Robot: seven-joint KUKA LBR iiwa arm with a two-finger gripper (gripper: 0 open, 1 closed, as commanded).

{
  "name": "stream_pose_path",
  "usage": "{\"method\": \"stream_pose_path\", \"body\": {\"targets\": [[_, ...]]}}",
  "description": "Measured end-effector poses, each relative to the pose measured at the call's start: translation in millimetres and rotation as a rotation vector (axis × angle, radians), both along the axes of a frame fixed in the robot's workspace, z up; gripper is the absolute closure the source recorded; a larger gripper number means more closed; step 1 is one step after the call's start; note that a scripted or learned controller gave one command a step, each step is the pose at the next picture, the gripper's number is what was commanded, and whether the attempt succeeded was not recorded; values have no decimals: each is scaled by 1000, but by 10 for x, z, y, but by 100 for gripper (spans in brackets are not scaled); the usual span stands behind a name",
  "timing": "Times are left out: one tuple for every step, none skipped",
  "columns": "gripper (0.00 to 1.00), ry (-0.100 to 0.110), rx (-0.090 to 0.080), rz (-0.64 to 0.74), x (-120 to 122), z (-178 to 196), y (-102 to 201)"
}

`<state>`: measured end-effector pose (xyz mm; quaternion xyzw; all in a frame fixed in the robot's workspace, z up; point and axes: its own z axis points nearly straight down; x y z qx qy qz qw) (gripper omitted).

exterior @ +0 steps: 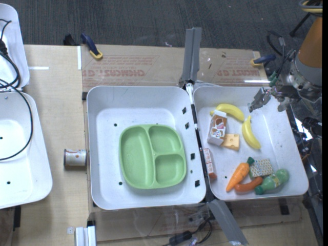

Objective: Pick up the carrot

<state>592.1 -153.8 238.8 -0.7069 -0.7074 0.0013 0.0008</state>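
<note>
Looking down from the one fixed camera, the carrot [237, 175] lies in the right bin [287, 132], near that bin's front edge, slanting from its green top at upper right to its tip at lower left. A red-orange chilli-like toy [248, 185] touches its lower side, a speckled sponge block [261, 167] sits just beside its leafy end, and a green bottle-shaped toy [273, 182] lies beyond those. Farther back in the same bin are two bananas [241, 122], a small carton [218, 129] and a cheese wedge [231, 142]. A narrow red packet [208, 164] rests against the divider between the bins.

The gripper [270, 97] hangs over the right bin's back corner, well apart from the carrot, with nothing between its fingers; they appear spread apart.

The carrot is probably a light, rigid plastic toy with a smooth, somewhat slippery skin. Its thick middle looks like the best place to take hold, pinching across the narrow width; the crowding chilli and sponge leave little room for one finger.

The left bin [102, 137] holds a green three-compartment plate [152, 156]. Printing on the cardboard [143, 68] behind the bins reads upside down and mirrored, roughly "CHEMCAT"; the carton's label is too small to read.
</note>
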Motion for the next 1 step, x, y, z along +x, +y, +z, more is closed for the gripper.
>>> {"method": "stream_pose_path", "body": {"targets": [[0, -2, -1, 84, 265, -14, -251]]}}
